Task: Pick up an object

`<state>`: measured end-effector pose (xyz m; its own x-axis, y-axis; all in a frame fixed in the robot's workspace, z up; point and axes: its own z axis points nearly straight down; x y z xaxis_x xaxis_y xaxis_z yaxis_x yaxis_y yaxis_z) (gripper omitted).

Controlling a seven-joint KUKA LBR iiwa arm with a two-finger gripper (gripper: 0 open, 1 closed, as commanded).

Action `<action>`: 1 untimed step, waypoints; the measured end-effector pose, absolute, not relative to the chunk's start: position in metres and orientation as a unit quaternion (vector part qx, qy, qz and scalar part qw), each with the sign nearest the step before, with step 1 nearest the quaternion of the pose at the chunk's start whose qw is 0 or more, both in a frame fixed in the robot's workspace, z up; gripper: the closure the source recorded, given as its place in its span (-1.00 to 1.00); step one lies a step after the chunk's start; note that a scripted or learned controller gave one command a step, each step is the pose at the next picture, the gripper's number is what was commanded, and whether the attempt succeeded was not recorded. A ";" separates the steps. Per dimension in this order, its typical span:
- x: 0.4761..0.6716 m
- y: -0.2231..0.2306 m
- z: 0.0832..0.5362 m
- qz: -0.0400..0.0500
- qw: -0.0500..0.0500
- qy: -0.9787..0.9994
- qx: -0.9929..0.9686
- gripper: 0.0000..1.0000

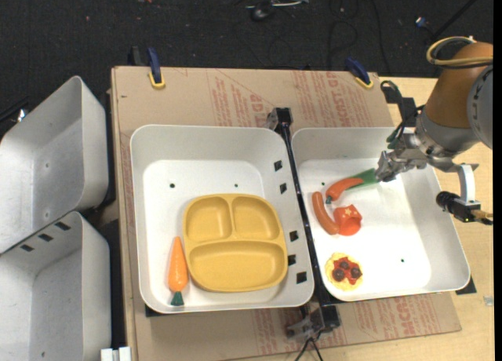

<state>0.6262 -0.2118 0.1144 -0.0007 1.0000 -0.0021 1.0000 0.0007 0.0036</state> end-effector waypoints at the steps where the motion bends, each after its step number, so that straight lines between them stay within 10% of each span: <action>1: 0.624 -0.210 0.158 0.001 0.002 0.708 0.707 1.00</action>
<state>0.6243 -0.2101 0.1580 -0.0015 1.0000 -0.0015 1.0000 0.0015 0.0047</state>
